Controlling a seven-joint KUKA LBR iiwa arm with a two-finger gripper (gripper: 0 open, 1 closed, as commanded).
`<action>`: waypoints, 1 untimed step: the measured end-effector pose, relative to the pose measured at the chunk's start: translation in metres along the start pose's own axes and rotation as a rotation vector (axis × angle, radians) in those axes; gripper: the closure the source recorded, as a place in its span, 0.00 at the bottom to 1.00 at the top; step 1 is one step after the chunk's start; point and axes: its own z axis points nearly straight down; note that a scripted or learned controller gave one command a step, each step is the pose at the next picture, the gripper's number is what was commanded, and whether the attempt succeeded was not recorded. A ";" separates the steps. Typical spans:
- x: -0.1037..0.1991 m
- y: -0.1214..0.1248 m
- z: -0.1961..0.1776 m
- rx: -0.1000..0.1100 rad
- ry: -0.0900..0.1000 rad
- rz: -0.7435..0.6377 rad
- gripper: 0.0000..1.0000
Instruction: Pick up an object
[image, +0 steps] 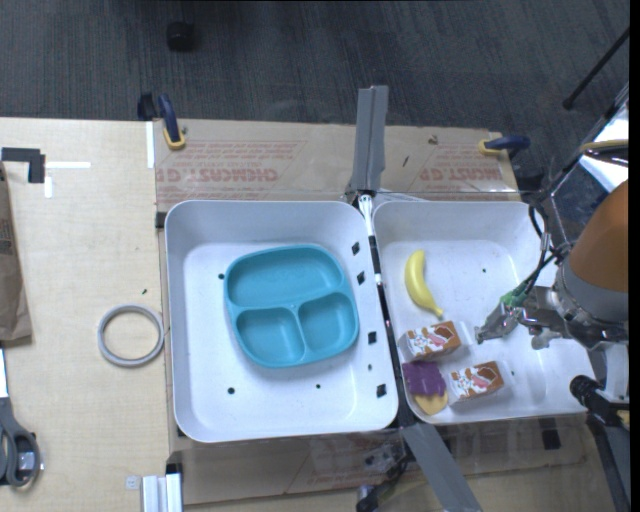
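The right bin (470, 215) holds a yellow banana (420, 283), two brown-and-white snack packs (433, 341) (478, 381) and a purple and yellow toy (426, 386). My gripper (515, 329) hangs over the right side of this bin, just right of the upper snack pack and above the lower one. Its fingers (493, 326) stand open with nothing between them. The arm's orange band (607, 245) shows at the right edge.
A blue divided plate (291, 305) lies in the left bin (190, 330). A metal divider (369, 140) runs between the bins. On the bench to the left lie a grey ring (131, 334) and scissors (18, 450).
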 end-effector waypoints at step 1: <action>-0.013 0.023 0.058 -0.001 -0.001 -0.085 0.00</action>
